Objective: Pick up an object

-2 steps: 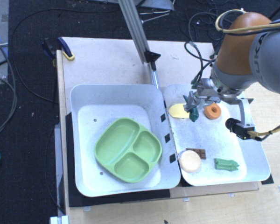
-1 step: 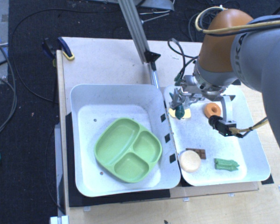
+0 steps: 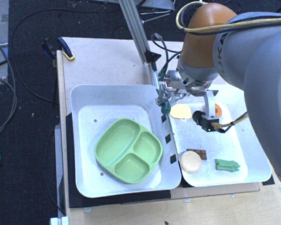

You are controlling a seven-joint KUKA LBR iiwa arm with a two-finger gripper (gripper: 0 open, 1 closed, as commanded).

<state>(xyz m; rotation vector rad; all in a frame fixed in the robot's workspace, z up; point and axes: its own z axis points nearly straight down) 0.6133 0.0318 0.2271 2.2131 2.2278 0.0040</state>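
My gripper [image 3: 165, 101] hangs low over the ridge where the two white bins meet, at the left edge of the right bin [image 3: 253, 170]. A small teal-green piece [image 3: 165, 109] shows just under its tip; whether it is held is unclear. Right beside it lies a pale yellow object [image 3: 181, 111]. An orange object [image 3: 218, 110] sits further right, partly behind a black cable fitting. Near the front of the right bin lie a cream round piece [image 3: 190, 162], a brown block [image 3: 198, 153] touching it, and a green object [image 3: 227, 165].
A light green three-compartment plate [image 3: 129, 150] lies in the left bin [image 3: 84, 125]. A slanted metal pole [image 3: 136, 27] runs from the top down to the bins' shared edge. The grey arm with its orange band [image 3: 203, 29] covers the upper right.
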